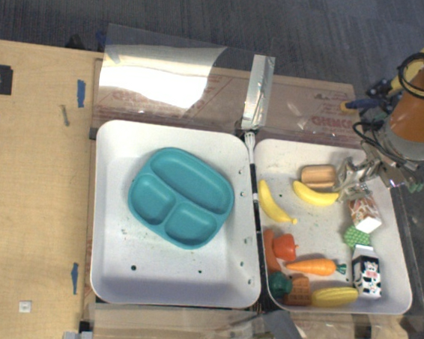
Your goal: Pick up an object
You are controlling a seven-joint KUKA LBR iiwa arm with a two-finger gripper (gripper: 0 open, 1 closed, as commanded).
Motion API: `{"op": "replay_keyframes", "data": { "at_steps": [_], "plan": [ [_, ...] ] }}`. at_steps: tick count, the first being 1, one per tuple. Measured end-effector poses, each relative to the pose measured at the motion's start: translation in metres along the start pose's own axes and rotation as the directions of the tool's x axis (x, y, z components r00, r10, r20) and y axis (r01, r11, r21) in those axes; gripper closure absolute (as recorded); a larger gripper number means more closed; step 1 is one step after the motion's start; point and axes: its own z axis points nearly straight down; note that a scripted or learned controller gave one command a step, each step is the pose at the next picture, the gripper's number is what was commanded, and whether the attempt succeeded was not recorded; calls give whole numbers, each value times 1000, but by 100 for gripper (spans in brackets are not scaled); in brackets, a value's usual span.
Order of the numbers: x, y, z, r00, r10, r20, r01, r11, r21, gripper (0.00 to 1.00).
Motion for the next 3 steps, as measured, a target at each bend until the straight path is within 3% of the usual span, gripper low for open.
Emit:
{"op": "replay_keyframes", "data": {
  "at_steps": [1,2,3],
  "plan": [
    [-3,-1,-14,1000,2,10,-2,1000,5,100],
    [-7,4,-14,1000,-1,15,1,1000,-1,0],
    [18,21,-1,991,-133,13,133,991,-9,0]
  ]
}}
